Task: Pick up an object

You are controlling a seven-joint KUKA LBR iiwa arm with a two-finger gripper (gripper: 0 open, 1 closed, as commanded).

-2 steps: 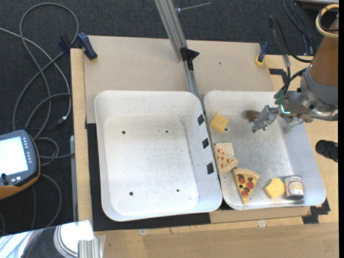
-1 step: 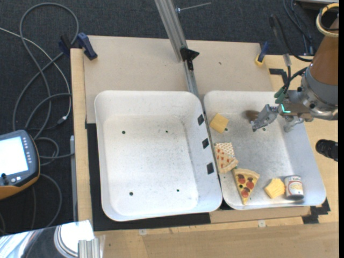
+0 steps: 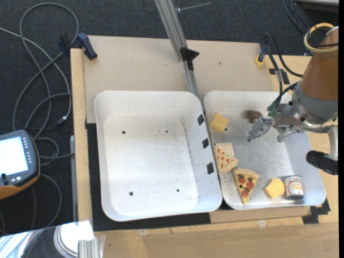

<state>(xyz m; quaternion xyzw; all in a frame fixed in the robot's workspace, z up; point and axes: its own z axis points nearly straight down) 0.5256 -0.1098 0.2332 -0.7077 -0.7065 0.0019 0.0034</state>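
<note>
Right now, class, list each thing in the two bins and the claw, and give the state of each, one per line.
Left bin: nothing in it.
Right bin: holds the toy food.
Yellow cheese cube: lying loose, near the divider.
Waffle piece: lying flat.
Pizza slice: lying flat, tip toward the front rim.
Cheese wedge: lying beside the can.
Small can: on its side.
Claw: over the right bin, holding nothing visible.

Even, bright overhead light, soft shadows, slightly grainy sharpness.
</note>
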